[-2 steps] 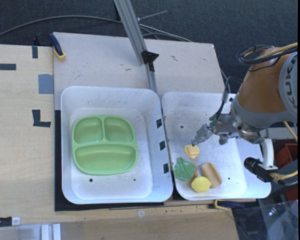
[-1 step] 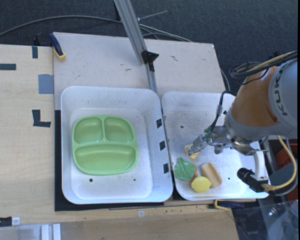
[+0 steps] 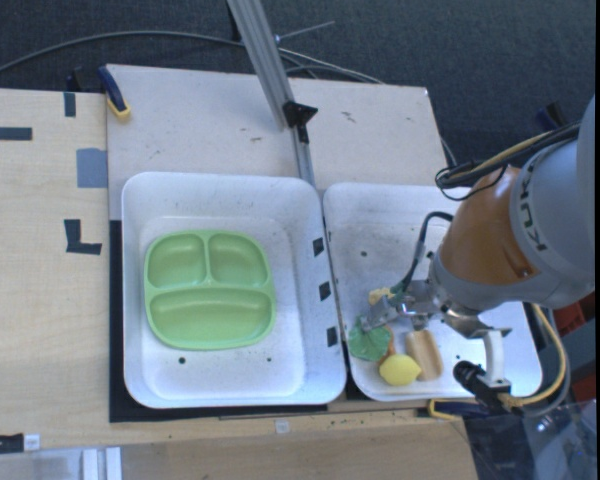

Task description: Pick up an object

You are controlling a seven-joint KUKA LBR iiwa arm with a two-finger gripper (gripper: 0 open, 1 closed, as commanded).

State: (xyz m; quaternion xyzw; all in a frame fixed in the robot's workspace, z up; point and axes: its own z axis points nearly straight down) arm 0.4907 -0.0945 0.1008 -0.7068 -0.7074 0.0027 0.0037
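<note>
Hand (image 3: 372, 320) low in right bin (image 3: 380, 213), near its front edge — fingers narrowly parted over green toy (image 3: 368, 343), nothing visibly gripped. Lemon (image 3: 399, 370) and bread stick (image 3: 425, 353) just beside. Green divided plate (image 3: 209, 289) in left bin (image 3: 220, 193).

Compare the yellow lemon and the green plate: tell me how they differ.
The lemon is yellow, small and rounded; the plate is light green, much larger, flat and split into three compartments. The lemon lies in the right bin close beside other small items near the gripper; the plate lies alone in the left bin. Both rest on a white bin floor.
</note>
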